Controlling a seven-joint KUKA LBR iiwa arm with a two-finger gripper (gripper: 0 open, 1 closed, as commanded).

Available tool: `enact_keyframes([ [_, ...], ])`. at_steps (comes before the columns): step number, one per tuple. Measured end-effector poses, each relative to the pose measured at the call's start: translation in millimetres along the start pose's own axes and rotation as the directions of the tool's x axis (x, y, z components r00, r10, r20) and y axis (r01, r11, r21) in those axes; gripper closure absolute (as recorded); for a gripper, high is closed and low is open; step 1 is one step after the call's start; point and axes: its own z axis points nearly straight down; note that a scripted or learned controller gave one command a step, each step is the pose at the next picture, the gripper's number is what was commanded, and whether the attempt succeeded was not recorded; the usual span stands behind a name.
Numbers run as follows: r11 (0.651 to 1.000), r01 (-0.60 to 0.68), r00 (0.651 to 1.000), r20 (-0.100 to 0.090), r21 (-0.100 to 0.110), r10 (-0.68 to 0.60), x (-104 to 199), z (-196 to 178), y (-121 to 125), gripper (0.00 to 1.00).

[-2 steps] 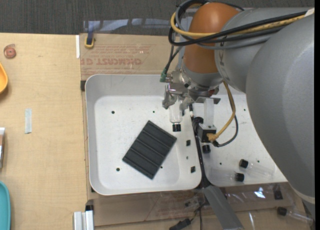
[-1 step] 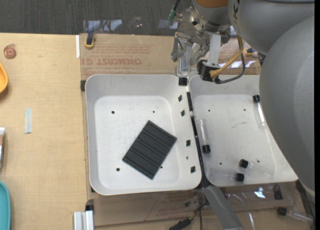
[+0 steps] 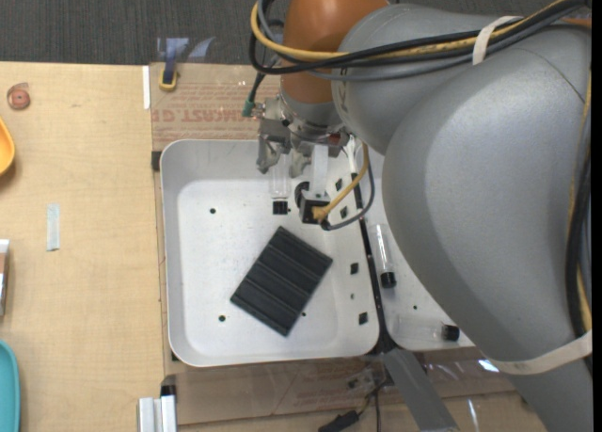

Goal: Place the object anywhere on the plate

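Observation:
A flat black ribbed rectangular slab (image 3: pixel 282 281) lies at a slant on the floor of the left white bin (image 3: pixel 188 261), near its middle. My gripper (image 3: pixel 279 184) hangs over the back of that bin, above and a little behind the slab and apart from it. I see no object clearly held beneath it. A slim marker-like stick (image 3: pixel 384 256) with a dark tip lies in the right bin, just past the wall shared by the two bins. The grey arm with its orange band (image 3: pixel 329 16) covers most of the right bin.
A small dark piece (image 3: pixel 450 332) sits on the right bin's floor near the arm's edge. To the left is a wooden bench top (image 3: pixel 85 232) with small items along its left edge. Cardboard (image 3: pixel 207 105) lies behind the left bin.

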Motion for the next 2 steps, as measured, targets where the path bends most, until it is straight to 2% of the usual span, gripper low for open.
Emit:
enact_keyframes([
  [1, 0.958, 0.287, 0.958, 0.000, -0.004, -0.287, -17, -73, -13, 1.00],
  [2, 0.728, 0.686, 0.728, 0.002, -0.006, -0.686, 0, -153, -1, 1.00],
])
